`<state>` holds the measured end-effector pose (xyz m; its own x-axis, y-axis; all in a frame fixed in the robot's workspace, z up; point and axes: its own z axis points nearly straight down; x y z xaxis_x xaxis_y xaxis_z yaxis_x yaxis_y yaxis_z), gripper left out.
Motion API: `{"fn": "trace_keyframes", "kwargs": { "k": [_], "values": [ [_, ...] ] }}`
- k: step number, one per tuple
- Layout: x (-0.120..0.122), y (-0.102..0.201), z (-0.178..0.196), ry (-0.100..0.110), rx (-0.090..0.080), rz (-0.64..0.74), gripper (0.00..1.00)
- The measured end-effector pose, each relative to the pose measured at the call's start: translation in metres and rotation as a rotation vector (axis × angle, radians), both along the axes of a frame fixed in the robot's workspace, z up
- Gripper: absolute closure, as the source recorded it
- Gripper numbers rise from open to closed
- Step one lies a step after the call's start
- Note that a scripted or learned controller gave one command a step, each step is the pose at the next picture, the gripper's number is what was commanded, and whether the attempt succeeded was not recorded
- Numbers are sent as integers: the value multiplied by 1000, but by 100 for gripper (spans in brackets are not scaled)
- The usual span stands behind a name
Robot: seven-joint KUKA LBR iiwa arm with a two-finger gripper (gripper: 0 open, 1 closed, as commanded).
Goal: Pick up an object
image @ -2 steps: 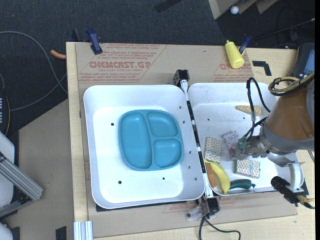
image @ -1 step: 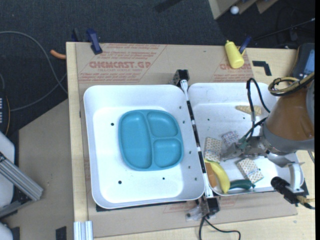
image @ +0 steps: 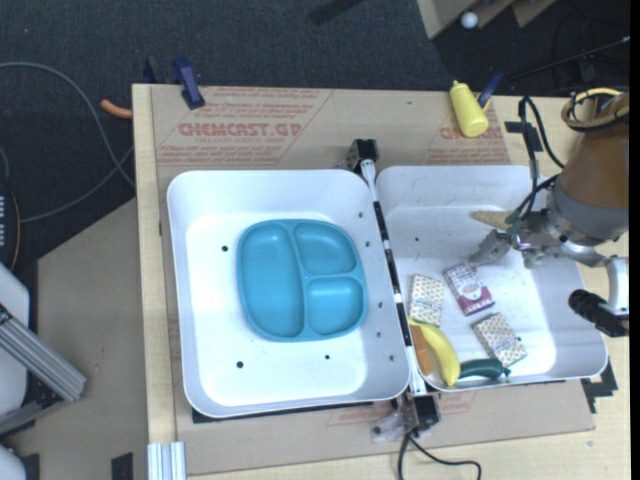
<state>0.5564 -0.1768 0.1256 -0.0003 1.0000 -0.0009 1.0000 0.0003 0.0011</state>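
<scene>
- Right now the hand (image: 497, 240) hangs over the right bin (image: 560, 193); whether it is clenched, I cannot tell
- Packets (image: 468, 288), banana (image: 440, 351) lie below it
- Left bin (image: 200, 268) holds a blue divided plate (image: 300, 278)

Left bin (image: 200, 368): the blue divided plate (image: 300, 278) took the middle, with open white floor all around it, widest along the near and left sides. Right bin (image: 440, 193): the far-left part of the floor lay open. The arm (image: 595, 183) and end effector (image: 497, 245) blocked the right and middle. The near-left corner was crowded: a banana (image: 438, 350) against the left wall, a green-handled tool (image: 482, 371) just beside it, three small packets (image: 468, 288) clustered close together with narrow gaps. The near-right floor strip was open. A clamped divider (image: 385, 258) ran between the bins.
</scene>
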Motion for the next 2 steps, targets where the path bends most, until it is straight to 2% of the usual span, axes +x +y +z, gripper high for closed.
{"fn": "trace_keyframes", "kwargs": {
  "k": [1, 2],
  "values": [
    [-19, 70, -38, -5, 0, 0, 0],
    [-42, 49, -37, -11, 0, -1, 0]
  ]
}}
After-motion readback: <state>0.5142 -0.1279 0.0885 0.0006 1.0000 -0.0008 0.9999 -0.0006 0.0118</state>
